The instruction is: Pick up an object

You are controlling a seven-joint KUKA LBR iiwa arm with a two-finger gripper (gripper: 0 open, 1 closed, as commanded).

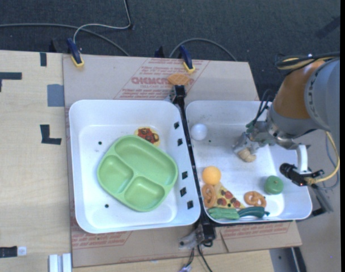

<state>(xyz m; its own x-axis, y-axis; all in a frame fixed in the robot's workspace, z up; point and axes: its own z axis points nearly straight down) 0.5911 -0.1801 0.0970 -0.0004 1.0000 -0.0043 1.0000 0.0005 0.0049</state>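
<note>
Worktop [25, 152] fills the left of frame, pale wood with dark tape marks. Left bin [81, 169] at centre-left holds a green divided plate [138, 173], tilted diagonally, and a small red-yellow toy food piece [147, 134] just above the plate's upper edge. Right bin [229, 115] right of centre: white ball [199, 131] near its upper left, orange ball [211, 175] below that, pizza slice toy [219, 197] just under the orange ball, green bean-like piece [238, 212] along the lower edge, pretzel [255, 198] beside it, green round object [273, 184] at lower right. End effector [247, 149] comes in from the right, low over the right bin's middle-right, at a small tan object [249, 156]; cannot tell its state or whether it has the tan object.
</note>
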